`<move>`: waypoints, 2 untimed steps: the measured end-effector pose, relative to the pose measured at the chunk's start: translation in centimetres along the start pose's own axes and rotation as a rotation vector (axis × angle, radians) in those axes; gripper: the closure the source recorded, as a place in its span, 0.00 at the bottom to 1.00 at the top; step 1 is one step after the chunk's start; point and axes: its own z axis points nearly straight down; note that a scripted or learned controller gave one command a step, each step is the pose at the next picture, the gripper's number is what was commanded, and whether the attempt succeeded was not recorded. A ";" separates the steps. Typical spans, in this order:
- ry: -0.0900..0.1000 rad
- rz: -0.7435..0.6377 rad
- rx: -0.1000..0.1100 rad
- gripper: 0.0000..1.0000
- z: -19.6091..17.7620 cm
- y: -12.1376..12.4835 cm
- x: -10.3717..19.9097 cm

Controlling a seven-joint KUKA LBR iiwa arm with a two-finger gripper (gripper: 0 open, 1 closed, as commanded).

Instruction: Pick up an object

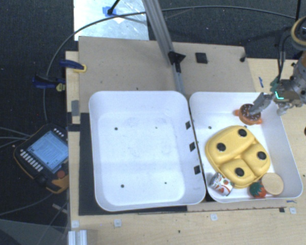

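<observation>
White plastic on my left: the left bin (pixel 137 147) gives open floor, while the right bin (pixel 283 137) crowds a yellow moulded toy (pixel 238 156), a small can (pixel 220 184), a tan disc (pixel 272 183) and a brown-orange piece (pixel 251 115) near its far rim. My gripper (pixel 260 102) sits at that piece, and whether it is open or closed I cannot tell. I'd worry about nudging the piece against the wall, with the yellow toy close below
</observation>
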 end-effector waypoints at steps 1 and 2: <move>0.000 0.000 -0.002 0.00 -0.1 0.1 0.0; 0.000 0.003 0.002 0.00 5.9 -0.1 -0.6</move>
